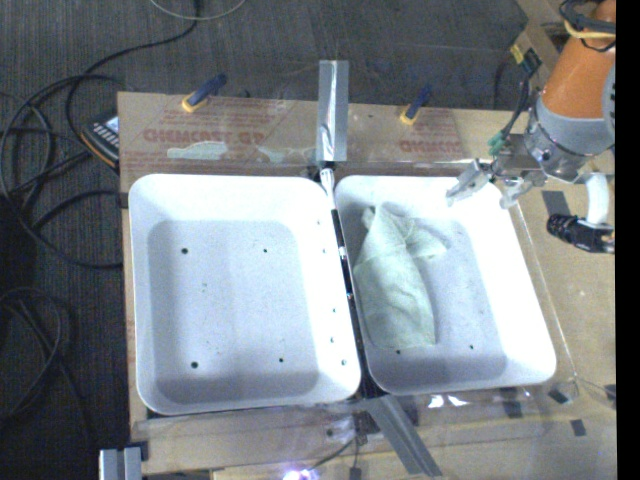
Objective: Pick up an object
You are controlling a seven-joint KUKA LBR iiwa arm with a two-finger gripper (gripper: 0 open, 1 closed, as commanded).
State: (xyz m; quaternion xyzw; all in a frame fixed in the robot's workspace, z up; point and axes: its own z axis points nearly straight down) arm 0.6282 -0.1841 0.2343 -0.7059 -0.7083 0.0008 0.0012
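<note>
A pale greenish-white cloth [397, 273] lies crumpled in the right bin [500, 358], against that bin's left wall. It runs lengthwise from the far end towards the near end, broadening at the near end (flatter there too). At the far end a folded flap juts to the right.

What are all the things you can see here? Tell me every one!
white bins: two, white, side by side on the bench
cloth: one, pale greenish-white, crumpled in the right-hand bin, toward its left side
clamps: two, blue and yellow, on the bench's far edge
metal bracket: one, silver, standing behind the gap between the bins
cables: several, black, on the dark floor at left
arm: one, grey with orange band, at upper right
gripper: one, above the right bin's far right corner, fingers spread, nothing between them
</note>
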